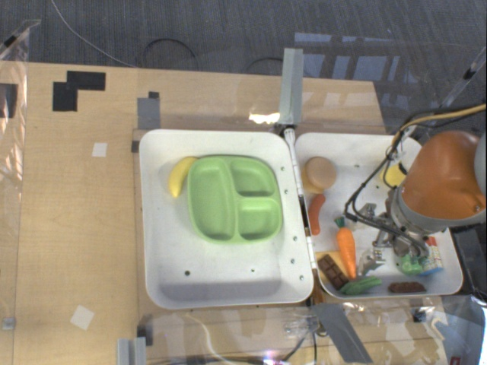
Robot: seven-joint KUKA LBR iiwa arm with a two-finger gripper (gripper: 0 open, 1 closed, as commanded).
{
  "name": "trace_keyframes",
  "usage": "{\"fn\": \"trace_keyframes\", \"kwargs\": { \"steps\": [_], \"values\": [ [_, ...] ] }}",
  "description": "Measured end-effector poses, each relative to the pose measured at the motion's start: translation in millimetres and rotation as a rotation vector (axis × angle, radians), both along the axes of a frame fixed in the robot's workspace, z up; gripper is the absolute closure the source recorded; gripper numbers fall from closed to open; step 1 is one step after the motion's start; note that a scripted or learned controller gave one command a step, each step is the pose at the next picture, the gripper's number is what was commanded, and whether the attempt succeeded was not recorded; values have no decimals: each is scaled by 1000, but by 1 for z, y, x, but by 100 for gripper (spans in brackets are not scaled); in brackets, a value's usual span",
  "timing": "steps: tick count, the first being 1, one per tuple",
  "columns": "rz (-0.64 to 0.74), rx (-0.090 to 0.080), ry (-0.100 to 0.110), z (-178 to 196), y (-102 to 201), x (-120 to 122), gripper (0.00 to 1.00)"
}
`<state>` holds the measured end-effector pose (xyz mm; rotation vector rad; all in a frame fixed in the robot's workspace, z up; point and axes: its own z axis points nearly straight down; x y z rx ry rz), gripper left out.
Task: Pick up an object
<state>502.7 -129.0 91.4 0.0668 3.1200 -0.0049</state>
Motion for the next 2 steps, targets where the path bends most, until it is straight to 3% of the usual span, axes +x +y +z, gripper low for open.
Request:
{"fn": "trace_keyframes", "kwargs": {
  "steps": [1,2],
  "values": [
    [5,-3,-19,14,0,6,100],
    [166,-7,2,153,-51,3,100]
  ]
}}
